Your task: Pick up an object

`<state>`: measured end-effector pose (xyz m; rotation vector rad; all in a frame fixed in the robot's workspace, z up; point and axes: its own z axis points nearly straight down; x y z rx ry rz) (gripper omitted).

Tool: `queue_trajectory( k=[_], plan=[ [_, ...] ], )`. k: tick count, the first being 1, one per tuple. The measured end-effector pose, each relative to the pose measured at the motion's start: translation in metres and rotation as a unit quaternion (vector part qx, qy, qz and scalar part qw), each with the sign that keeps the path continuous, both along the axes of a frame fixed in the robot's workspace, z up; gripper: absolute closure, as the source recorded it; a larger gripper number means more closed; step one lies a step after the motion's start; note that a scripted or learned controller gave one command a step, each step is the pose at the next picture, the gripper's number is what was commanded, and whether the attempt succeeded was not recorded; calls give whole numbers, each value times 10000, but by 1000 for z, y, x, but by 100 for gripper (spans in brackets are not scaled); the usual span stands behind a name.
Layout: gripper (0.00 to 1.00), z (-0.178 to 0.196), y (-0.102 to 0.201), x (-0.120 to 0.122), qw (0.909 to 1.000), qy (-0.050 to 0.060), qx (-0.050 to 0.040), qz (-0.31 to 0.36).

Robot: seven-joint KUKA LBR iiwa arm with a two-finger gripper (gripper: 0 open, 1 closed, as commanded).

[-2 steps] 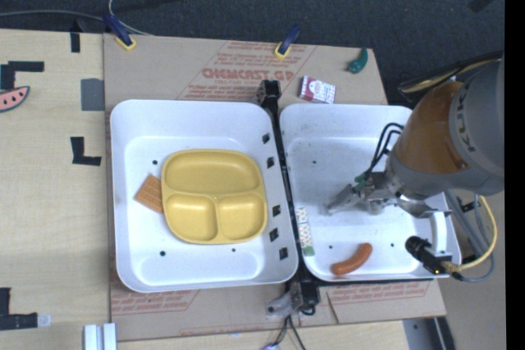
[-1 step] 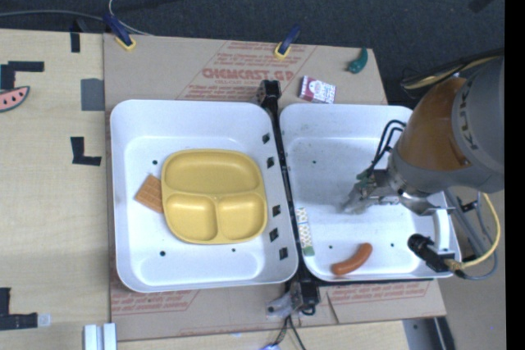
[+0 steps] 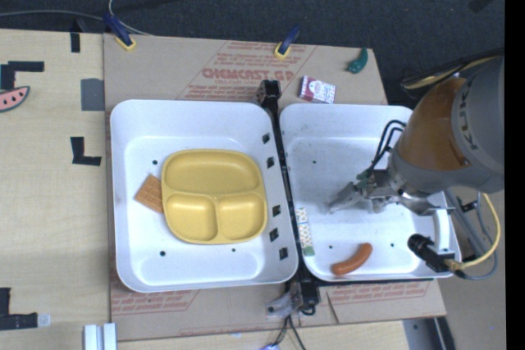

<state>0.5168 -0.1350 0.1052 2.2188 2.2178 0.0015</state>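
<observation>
Right, we've got the sausage (image 3: 353, 259) lying in the right bin (image 3: 324, 131), down near its front wall, long axis running roughly left to right with the right end tipped a little upward and away. Nothing sits on it, and the bin floor around it is bare. Over in the left bin (image 3: 131, 127) we see a yellow divided plate (image 3: 215, 195) with a brown cracker (image 3: 149, 193) tucked just under its left edge. On the bench (image 3: 49, 135), behind the bins, a small red-and-white packet (image 3: 316, 89) and a green piece (image 3: 358, 60). The arm (image 3: 447, 135) leans in from the right, wrist bent down over the right bin. The gripper (image 3: 340, 201) hovers above the sausage, apart from it; whether it's spread or closed, we honestly can't tell from here.
</observation>
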Motion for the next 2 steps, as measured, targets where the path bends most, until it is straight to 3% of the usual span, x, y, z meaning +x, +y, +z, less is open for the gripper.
queue_trajectory(
  k=[1, 2],
  plan=[
    [100, 9, 1, 0, 10000, 4, 5, 5],
    [0, 9, 1, 0, 10000, 3, 4, 4]
  ],
)
